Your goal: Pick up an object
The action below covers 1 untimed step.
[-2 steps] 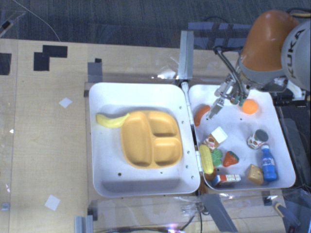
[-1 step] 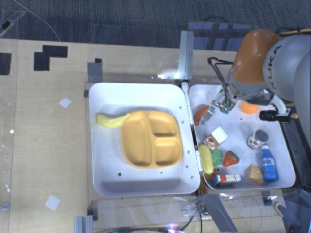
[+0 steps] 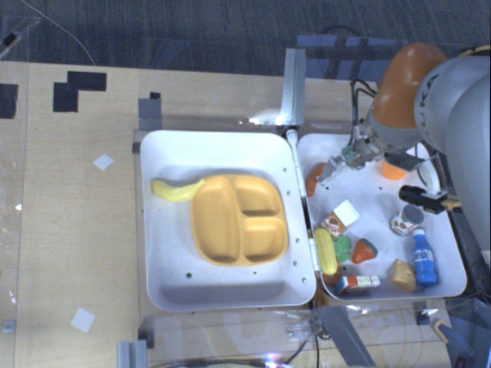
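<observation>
Grey arm (image 3: 460,113) with its orange band (image 3: 403,83) reaches in from the right, wrist tilted down and to the left over the back half of the right bin (image 3: 461,286). The jaws sit low over that bin's back-left area, aimed toward an orange-red piece (image 3: 310,181) lying against the bin's left wall. They are near it, but contact can't be told. Spread or pressed together: cannot tell, too small and blurred. Other pickable things in the right bin: an orange ball (image 3: 393,172) at the back, just beside the wrist. A white block (image 3: 346,212) is mid-bin, touching a small red-and-white cup (image 3: 332,224) in front of it. A yellow corn cob (image 3: 325,252) lies along the left wall, with a green piece (image 3: 341,249) just beside it and a strawberry (image 3: 366,250) next to that. A red-capped bottle (image 3: 360,283) lies flat at the front edge. A tan chunk (image 3: 401,275) sits at the front right, beside a blue bottle (image 3: 422,260). A grey-lidded cup (image 3: 406,220) is behind the blue bottle. The left bin (image 3: 165,286) holds a yellow divided tray (image 3: 234,221) in the middle. A banana (image 3: 176,191) touches the tray's back-left corner. Both bins sit side by side on the pale wood table (image 3: 69,228).
</observation>
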### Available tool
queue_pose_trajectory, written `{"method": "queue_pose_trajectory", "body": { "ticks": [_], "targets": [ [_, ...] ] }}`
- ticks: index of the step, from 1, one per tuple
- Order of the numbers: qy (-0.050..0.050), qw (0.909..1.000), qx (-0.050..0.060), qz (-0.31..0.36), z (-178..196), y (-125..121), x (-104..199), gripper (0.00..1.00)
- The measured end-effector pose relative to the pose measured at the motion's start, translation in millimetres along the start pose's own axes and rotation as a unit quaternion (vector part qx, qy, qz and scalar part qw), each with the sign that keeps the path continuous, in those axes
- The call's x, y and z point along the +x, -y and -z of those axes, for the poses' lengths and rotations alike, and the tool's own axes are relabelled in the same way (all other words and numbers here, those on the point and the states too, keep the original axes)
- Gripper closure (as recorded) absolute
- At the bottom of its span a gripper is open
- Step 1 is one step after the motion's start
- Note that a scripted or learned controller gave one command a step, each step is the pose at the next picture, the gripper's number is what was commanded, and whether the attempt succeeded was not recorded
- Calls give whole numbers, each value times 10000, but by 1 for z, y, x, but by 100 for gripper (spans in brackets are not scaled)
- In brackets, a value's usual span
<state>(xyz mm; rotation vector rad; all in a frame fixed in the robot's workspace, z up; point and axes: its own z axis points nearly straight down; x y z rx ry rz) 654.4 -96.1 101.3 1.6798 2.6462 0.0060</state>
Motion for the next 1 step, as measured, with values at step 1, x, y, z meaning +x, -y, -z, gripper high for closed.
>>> {"method": "queue_pose_trajectory", "body": {
  "ticks": [1],
  "targets": [
    [-6, 10000, 63, 55, -4, -14, -5, 0]
  ]
}}
